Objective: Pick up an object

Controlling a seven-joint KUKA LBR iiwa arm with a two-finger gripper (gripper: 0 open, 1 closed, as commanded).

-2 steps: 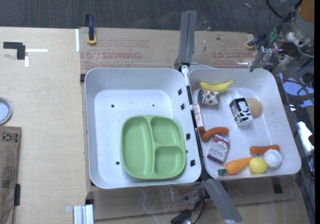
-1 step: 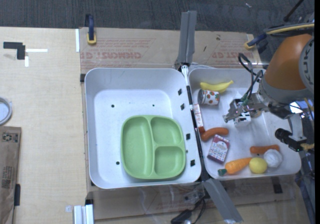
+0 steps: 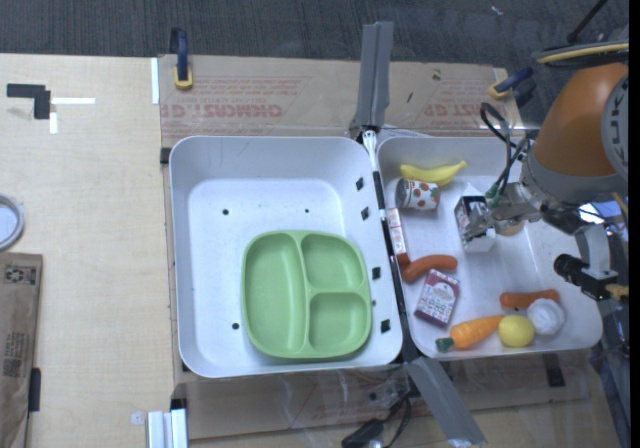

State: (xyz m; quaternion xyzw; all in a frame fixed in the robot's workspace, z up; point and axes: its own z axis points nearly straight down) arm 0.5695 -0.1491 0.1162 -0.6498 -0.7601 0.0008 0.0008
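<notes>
My gripper [image 3: 476, 222] hangs low over the middle of the right bin [image 3: 585, 331], reaching in from the right under the orange-banded wrist [image 3: 583, 121]. To its left stands a small can [image 3: 418, 195], with a yellow banana [image 3: 432, 172] behind it. A sausage [image 3: 430, 264] and a red box [image 3: 437, 297] lie below and left of the gripper. Along the bin's front edge are a carrot [image 3: 473, 331], a lemon [image 3: 516, 331], a white round object [image 3: 546, 316] and a second orange sausage [image 3: 530, 298].
The left bin [image 3: 195, 236] holds a green divided plate [image 3: 305, 293]. A raised divider [image 3: 385, 236] separates the two bins. A clamp [image 3: 180, 58] sits on the cardboard behind the bins, and wooden bench lies to the left.
</notes>
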